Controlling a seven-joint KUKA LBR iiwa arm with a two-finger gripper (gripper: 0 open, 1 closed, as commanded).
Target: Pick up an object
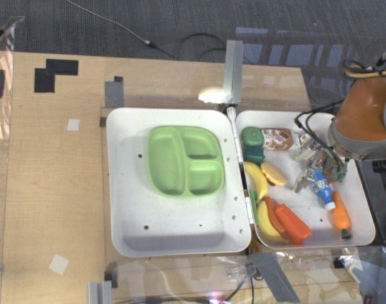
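Note:
The right bin (364,230) holds the loose objects. A small blue bottle (322,190) with a white cap lies near its right side, and an orange carrot (340,215) lies just right of it. My gripper (316,167) hangs low over the bin, right above the upper end of the blue bottle; the view does not let me say whether it touches the bottle. To the left lie two yellow bananas (256,180), a pale yellow piece (273,173), a red-orange item (290,224), a green block (252,142) and a brown packet (277,138).
The left bin (130,233) bears a green divided plate (184,161). A metal post (233,71) stands behind the wall shared by the bins. The arm's orange band (365,111) and black cables sit over the right bin's far right corner.

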